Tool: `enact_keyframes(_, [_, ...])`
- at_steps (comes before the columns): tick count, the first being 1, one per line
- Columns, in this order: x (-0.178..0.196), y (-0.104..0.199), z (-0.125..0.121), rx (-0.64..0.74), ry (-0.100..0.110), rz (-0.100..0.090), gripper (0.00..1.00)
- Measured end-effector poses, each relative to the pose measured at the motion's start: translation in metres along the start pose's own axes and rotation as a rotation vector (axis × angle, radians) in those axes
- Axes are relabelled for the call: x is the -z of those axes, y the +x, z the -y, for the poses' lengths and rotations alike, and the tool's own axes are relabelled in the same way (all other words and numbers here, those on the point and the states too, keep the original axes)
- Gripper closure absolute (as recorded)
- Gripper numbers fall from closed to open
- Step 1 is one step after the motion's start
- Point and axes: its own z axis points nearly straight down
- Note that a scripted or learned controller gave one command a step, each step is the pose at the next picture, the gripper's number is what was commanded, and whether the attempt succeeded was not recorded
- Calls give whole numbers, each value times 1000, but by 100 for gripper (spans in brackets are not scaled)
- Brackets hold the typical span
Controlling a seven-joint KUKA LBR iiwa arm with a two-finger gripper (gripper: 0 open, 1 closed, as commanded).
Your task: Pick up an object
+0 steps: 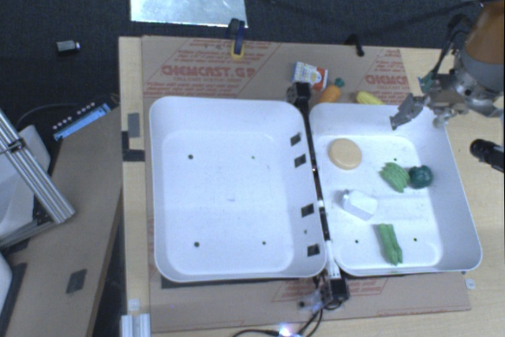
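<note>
The right bin [454,193] holds a tan round disc [345,154], a light green leafy piece [394,176] touching a dark green ball [420,176], a white block [359,204] and a long green piece [388,242]. My gripper [422,113] hovers over the bin's far right corner, above and to the right of the disc. Its two fingers are spread apart with nothing between them, so it is open. The grey arm with its orange band [483,43] comes in from the right.
The left bin [158,170] lies beside the right one, with a black hinged divider [316,185] between them. Behind the bins on the cardboard lie an orange piece [331,93], a yellow piece [368,99] and a white-and-red item [306,75].
</note>
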Motion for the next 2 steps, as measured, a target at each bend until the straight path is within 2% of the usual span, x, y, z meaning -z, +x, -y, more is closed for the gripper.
enact_keyframes(1, [11,0,-1,4,-4,0,100])
enact_keyframes(2, [75,80,-51,10,-10,-2,100])
